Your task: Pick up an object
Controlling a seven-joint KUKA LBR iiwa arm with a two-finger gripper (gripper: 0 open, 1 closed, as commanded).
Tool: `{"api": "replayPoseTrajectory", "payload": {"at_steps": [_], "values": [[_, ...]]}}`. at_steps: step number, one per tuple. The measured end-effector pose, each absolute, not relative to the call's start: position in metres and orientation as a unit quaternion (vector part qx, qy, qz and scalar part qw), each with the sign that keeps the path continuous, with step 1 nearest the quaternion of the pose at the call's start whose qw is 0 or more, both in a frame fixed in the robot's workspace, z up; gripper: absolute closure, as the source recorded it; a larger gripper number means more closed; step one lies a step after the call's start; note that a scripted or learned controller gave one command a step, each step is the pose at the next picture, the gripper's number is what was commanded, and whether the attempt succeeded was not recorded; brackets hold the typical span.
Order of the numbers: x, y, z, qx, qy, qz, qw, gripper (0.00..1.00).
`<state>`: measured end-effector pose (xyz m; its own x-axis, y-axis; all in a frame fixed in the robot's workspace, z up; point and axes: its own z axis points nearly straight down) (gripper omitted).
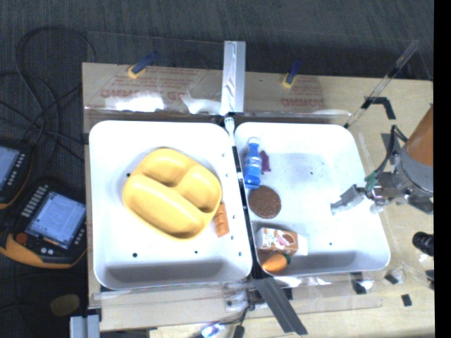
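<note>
Left of the gripper, far bin: yellow bread-shaped toy (173, 192), well apart.
Same bin as gripper (350, 198): brown disc (266, 203), nearest object, straight to its left.
Blue bottle (252, 164): past the disc, long axis running away from camera.
Gripper state: cannot tell.

Two white bins (310, 139) on the bench — left of the divider (239, 189), one yellow cushion (173, 192); right of it, one blue bottle (252, 166), one brown disc (266, 203), one carton (280, 241).

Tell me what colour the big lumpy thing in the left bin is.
Yellow. The big lumpy thing shows plainly in the camera view, filling much of the left bin.
</note>
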<state>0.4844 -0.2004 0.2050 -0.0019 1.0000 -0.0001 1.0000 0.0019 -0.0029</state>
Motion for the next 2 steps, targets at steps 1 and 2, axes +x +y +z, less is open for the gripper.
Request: {"api": "replayPoseTrajectory", "payload": {"at_steps": [1, 2], "values": [[0.484, -0.203, 0.267, -0.744, -0.668, 0.0011, 0.000, 0.00], [0.490, -0.143, 0.127, -0.789, -0.615, 0.0018, 0.002, 0.00]]}}
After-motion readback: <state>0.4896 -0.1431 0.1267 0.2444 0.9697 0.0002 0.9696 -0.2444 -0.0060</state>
